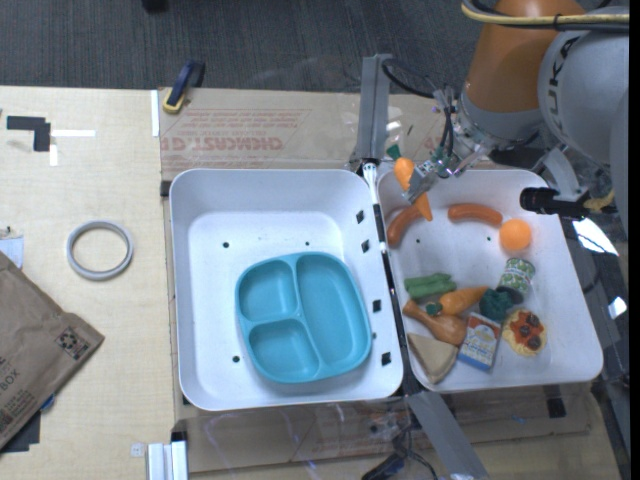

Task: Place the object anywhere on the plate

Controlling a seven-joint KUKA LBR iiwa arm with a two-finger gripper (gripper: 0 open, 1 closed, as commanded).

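Observation:
A blue plate with three compartments lies in the left white bin, with nothing on it. The right bin holds several toy foods. My gripper hangs over that bin's far left corner, below the orange band of the arm. A small orange carrot-like piece with a green tip sits right beside the gripper's tip, over the bin's rim. I cannot make out whether it is held. Just below lies a curved orange-brown piece.
The right bin also holds a red sausage, an orange ball, a green can, green beans, a carrot, a juice box and a bread slice. A tape roll lies on the bench at left.

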